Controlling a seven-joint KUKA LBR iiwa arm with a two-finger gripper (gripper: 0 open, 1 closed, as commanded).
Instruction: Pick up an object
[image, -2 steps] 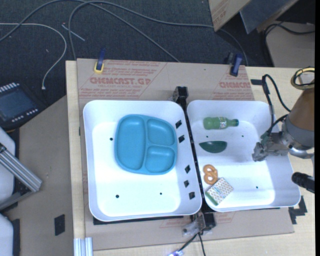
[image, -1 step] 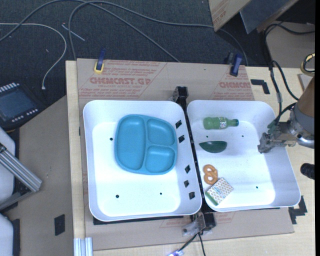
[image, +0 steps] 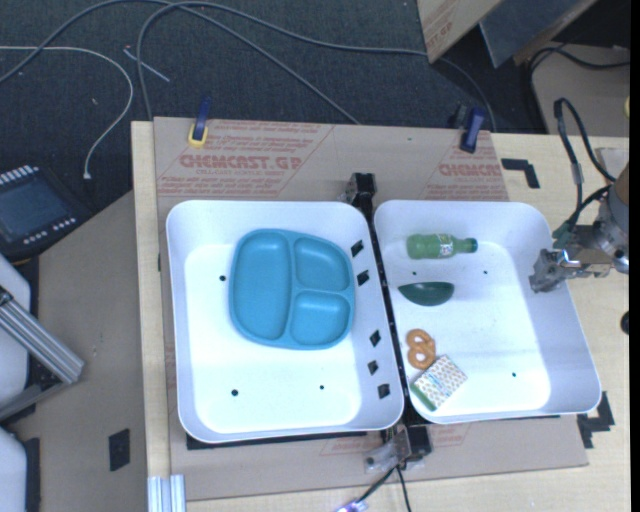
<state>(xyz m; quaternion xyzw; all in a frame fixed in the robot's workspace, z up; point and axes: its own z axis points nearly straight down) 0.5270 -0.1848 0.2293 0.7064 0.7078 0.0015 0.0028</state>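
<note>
Green plastic is showing on the small bottle, which is lying on its side near the far wall of the right bin, its cap pointing toward the arm's side. Judging by its look, it is probably light and stiff, and being round and smooth it is likely to roll or slip; closing across the middle of its body, square to its long axis, is looking like the safest hold. A pale label is wrapping its middle. Just nearer the camera, a dark green bowl-like piece is sitting apart from it, and further forward a pretzel-shaped toy is lying beside a speckled packet that is leaning against the bin's near left corner; the packet is looking flat and soft, harder to pinch. The gripper is hanging at the right bin's right wall, well apart from all four things, and nothing is sitting between its fingers; how far it is spread I cannot tell at this size. In the left bin, a blue divided plate is lying flat.
</note>
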